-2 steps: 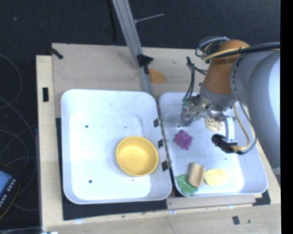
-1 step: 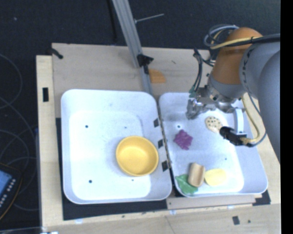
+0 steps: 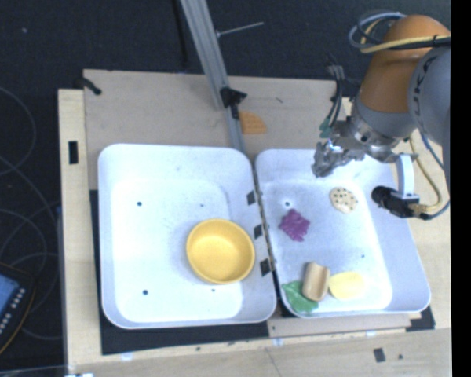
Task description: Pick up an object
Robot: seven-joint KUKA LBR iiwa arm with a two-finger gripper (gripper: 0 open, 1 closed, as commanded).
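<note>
The gripper (image 3: 326, 163) hangs over the far edge of the right bin (image 3: 392, 246), near that bin's far left corner, at the end of the grey arm (image 3: 392, 85) with its orange band. Whether it is released or clenched I cannot tell, since its tip is a small dark cluster seen from above, and nothing shows between its parts.

5 objects lie in the right bin. Nearest the gripper, though apart from it, is a small cream cookie-like disc (image 3: 343, 200) with dark speckles, lying flat toward the far right part of the bin; it is round, so it has no clear long axis. Toward the left of the bin's middle sits a purple lumpy piece (image 3: 294, 225), irregular in outline and slightly longer along a slant from far left to near right. At the near edge, a tan cylinder (image 3: 315, 281) lies with its long axis running roughly from the far side to the near side, tilted a little. It partly covers a green piece (image 3: 296, 298) in the near left corner. Just beside the cylinder on its right, touching or nearly so, is a yellow rounded object (image 3: 346, 286), longer from left to right.

The left bin (image 3: 133, 210) holds a yellow bowl (image 3: 220, 250), upright, mouth up, close to the bin's right edge. Both bins rest side by side on the worktop (image 3: 141, 108).
</note>
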